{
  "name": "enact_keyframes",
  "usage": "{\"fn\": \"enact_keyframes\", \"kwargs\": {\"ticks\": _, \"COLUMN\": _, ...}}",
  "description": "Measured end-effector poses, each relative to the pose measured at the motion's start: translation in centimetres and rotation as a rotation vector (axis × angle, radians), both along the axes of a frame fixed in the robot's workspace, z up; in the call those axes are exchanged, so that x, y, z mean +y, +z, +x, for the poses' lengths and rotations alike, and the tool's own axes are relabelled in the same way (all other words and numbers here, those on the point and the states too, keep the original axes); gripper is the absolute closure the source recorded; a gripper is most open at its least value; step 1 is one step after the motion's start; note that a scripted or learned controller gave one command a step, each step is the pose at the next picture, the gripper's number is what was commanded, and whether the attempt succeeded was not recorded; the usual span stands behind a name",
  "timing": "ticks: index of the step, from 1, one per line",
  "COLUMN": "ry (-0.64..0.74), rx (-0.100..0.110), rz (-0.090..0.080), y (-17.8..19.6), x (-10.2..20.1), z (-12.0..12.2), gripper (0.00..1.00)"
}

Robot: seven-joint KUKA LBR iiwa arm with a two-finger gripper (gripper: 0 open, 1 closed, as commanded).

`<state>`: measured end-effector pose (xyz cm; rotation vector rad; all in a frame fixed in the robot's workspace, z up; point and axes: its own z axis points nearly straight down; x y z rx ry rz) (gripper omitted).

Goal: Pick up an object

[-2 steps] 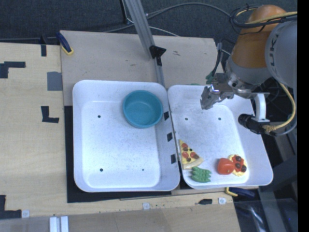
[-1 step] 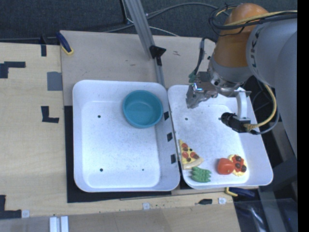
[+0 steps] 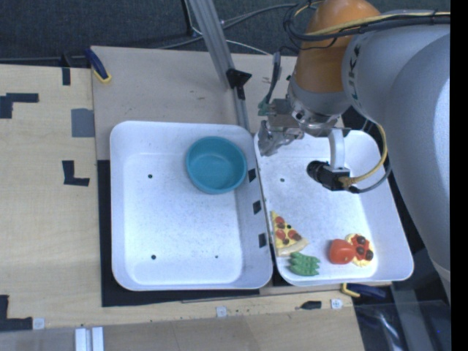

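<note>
I am working in a robotics lab: a pale wooden desk (image 3: 44, 196) marked with dark tape, two shallow white plastic bins (image 3: 139, 218) on it, a grey-and-orange industrial arm (image 3: 365, 50) trailing black cables.

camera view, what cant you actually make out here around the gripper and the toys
- Gripper: small and dark against the wrist; finger state unreadable.
- Right bin: its far right part is covered by the arm.
- Toy at the front right: red and yellow, too small to identify.
- Green toy: shape too small to name.
</note>
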<state>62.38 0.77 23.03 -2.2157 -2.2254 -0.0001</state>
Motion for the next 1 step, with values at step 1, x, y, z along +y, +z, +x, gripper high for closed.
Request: {"fn": "enact_keyframes", "kwargs": {"ticks": 1, "ry": 0.001, "rx": 0.000, "rz": 0.000, "y": 0.20, "x": 5.23, "z": 1.72, "gripper": 1.00}}
